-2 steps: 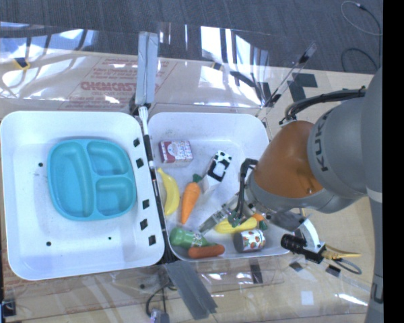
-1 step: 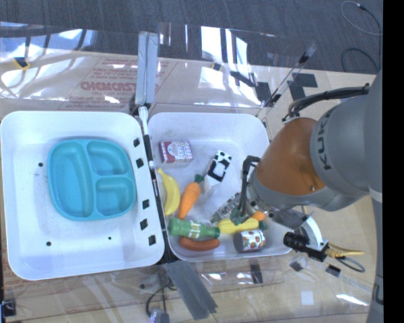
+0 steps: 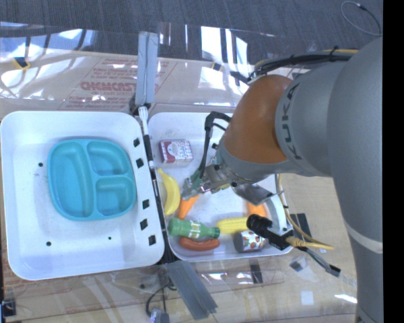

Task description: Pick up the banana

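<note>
Here the fingers (image 3: 196,186) hang over the right bin (image 3: 188,123), banana (image 3: 170,190) just left; their spread I cannot tell.

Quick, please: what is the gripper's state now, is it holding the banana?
Gripper: state cannot be told; it sits beside the banana, no hold visible.

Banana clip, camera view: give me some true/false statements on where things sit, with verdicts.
1. The banana lies in the right bin. True.
2. The blue tray shares a bin with the banana. False: it sits in the left bin.
3. The banana lies near the divider between the bins. True.
4. The pincer holds the banana. False: it hovers just beside it, nothing visibly between its fingers.
5. The red box lies in the left bin. False: right bin.
</note>
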